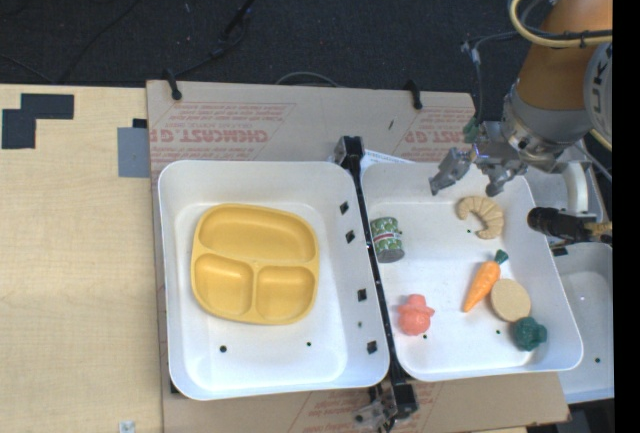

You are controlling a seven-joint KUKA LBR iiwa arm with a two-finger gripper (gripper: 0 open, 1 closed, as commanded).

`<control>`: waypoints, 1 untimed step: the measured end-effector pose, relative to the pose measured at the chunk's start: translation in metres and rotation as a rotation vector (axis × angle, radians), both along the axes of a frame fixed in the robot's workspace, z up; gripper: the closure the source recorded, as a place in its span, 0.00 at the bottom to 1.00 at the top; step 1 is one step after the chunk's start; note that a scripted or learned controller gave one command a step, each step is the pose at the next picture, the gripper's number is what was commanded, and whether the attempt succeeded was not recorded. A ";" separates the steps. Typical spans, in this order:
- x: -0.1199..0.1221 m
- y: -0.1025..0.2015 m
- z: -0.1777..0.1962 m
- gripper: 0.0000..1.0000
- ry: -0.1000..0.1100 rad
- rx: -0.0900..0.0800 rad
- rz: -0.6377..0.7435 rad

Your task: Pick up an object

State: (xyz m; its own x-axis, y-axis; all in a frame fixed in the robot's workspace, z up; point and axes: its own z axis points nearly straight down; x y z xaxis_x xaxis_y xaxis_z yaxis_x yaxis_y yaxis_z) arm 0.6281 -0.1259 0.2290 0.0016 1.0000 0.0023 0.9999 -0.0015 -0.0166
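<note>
We took the croissant (482,215) as our landmark, since it lay nearest the end effector (470,177) and looked the likeliest thing to be picked. It sat in the far part of the right bin (440,361), close to that bin's back wall. The end effector hovered just beyond and above the croissant, its two fingers spread apart with nothing between them; one fingertip (443,181) hung to the croissant's far left, the other almost over it.

Nearer the camera than the croissant lay a carrot (481,285), slanted, its green top pointing back toward the croissant. Beyond the carrot, away from the croissant, a tan round disc (510,300) rested beside a dark green piece (529,332) that appeared to touch it. To the croissant's left stood a small green-banded can (386,239) against the divider, and well off toward the front left lay a red toy (415,314). Far to the croissant's left, in the other bin (180,221), lay a yellow divided plate (256,262).

We judged the croissant to be a light, stiff plastic toy, probably smooth and a little slippery, and unlikely to break. Its curved shape suggested closing across the thick middle of the arc, not the tapering tips, where fingers could slide off. Being light, it could skid on the bin floor if one finger touched first.
</note>
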 end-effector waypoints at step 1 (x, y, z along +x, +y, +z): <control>0.002 0.000 0.008 0.00 -0.013 -0.002 0.002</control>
